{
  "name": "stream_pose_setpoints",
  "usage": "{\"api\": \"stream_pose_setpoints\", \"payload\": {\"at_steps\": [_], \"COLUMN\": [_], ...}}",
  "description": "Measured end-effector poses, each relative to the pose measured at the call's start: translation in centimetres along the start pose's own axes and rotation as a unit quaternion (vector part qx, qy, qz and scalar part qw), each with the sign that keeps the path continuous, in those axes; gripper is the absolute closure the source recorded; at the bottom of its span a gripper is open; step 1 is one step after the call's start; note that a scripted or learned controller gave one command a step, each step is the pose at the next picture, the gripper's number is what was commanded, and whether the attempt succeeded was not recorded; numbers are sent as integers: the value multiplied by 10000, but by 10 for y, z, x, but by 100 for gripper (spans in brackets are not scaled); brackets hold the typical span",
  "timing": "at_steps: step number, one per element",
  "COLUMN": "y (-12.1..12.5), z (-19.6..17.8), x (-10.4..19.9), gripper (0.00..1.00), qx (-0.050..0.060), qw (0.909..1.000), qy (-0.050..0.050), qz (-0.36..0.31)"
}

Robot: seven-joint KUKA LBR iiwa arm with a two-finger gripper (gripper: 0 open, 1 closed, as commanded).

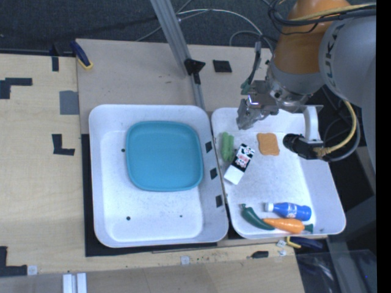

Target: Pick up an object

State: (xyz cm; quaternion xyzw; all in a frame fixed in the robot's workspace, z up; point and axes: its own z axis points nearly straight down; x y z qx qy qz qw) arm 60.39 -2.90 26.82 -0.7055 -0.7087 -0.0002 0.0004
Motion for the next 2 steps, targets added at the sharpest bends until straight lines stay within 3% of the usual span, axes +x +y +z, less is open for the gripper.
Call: {"api": "stream_pose_setpoints", "payload": {"at_steps": [2], "y": [2], "z": [5], "x": [110], "gripper": [100], "qx": [2], "qw": [10000], "qy": [-1], "qz": [0]}}
